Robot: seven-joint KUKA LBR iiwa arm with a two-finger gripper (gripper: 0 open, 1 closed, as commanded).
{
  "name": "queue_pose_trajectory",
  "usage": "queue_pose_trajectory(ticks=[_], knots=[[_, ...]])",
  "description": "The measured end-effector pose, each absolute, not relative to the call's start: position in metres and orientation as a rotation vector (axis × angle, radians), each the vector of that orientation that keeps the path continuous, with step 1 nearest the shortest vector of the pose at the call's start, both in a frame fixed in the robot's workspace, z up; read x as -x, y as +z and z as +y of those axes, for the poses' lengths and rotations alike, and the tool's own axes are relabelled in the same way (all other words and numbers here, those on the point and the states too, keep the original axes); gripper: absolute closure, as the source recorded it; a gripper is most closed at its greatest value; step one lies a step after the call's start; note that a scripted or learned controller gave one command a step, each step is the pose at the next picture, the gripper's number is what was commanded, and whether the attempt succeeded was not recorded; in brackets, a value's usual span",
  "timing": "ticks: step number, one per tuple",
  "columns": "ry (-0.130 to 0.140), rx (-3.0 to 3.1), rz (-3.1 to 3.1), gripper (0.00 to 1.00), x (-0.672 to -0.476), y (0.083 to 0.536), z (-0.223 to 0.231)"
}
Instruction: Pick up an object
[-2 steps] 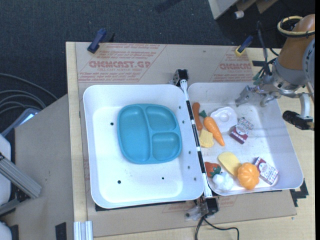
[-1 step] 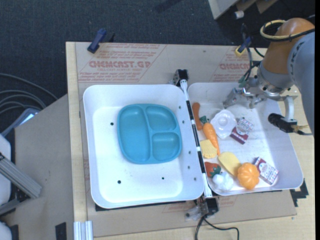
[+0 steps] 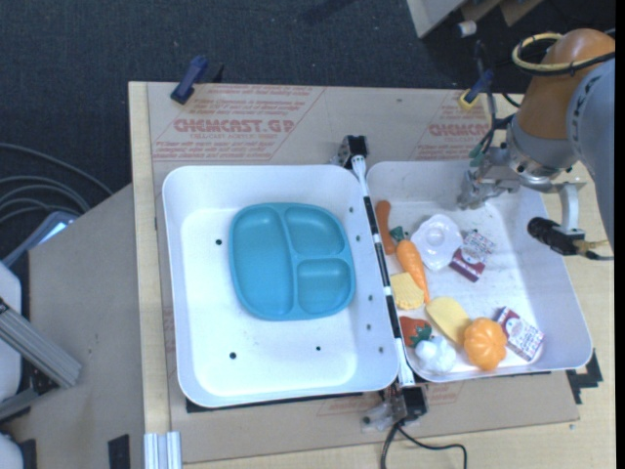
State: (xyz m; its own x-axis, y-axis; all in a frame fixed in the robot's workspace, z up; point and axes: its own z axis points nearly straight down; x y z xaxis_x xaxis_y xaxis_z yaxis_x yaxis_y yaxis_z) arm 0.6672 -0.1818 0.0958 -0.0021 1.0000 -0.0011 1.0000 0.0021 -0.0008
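Two white bins sit side by side on the bench, and in the camera view your gripper (image 3: 479,186) hangs over the far edge of the right bin (image 3: 566,306), near its far right corner. You cannot tell from this angle how the jaws stand, and nothing shows between them.

Every loose thing lies nearward and to the left of the gripper. Closest is a clear plastic cup (image 3: 437,239), with a small red packet (image 3: 473,254) just beside it, towards the bin's middle. A carrot (image 3: 411,265) lies along the bin's left wall, its long axis running from far to near, so you would want the jaws set across it. An orange pumpkin (image 3: 484,343) rests near the near edge.

The left bin (image 3: 195,262) carries a blue divided tray (image 3: 291,259) at its middle.
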Motion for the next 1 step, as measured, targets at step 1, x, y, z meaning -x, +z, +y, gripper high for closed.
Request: queue_pose_trajectory(ticks=[1], knots=[[-0.003,-2.219,2.224,0.0,-0.6671,0.0956,-0.1816]])
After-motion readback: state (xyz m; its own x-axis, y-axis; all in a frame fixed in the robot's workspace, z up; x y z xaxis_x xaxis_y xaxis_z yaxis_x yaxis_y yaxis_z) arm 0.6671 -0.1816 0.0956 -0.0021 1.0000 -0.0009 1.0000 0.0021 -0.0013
